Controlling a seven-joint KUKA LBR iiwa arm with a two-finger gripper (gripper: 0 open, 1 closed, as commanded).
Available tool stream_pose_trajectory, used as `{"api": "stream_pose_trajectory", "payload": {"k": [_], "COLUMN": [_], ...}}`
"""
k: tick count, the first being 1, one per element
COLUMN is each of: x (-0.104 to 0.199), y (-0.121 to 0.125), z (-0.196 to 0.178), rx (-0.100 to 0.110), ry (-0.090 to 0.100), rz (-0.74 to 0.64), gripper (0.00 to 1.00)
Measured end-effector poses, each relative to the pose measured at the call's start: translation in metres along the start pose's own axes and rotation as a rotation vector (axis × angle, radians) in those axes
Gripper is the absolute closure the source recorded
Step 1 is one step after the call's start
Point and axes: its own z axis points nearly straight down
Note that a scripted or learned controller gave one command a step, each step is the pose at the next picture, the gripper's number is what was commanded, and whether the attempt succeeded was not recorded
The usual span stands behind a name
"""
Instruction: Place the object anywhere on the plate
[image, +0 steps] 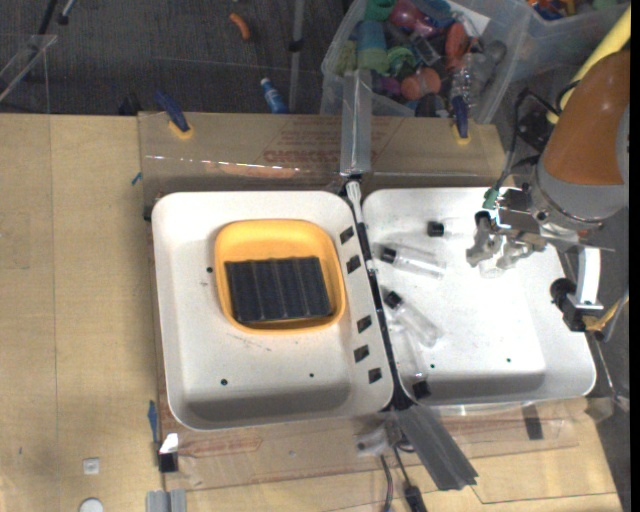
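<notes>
A yellow plate (275, 233) lies in the left bin (185, 300). A dark, ridged rectangular object (278, 288) rests flat on the plate, covering most of its middle. My gripper (493, 250) hangs over the upper right part of the right bin (500, 340), far to the right of the plate. Its fingers stand open with nothing between them.
The right bin holds a clear syringe-like tube (410, 262), another clear piece (415, 325) and small black caps (435, 229) (392, 298). A divider with black tabs (362, 290) separates the bins. A tub of colourful toys (420, 45) stands behind the bench.
</notes>
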Motion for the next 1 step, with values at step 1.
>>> {"api": "stream_pose_trajectory", "payload": {"k": [1], "x": [0.0120], "y": [0.0776], "z": [0.0377], "rx": [0.000], "ry": [0.000], "rz": [-0.035], "gripper": [1.00]}}
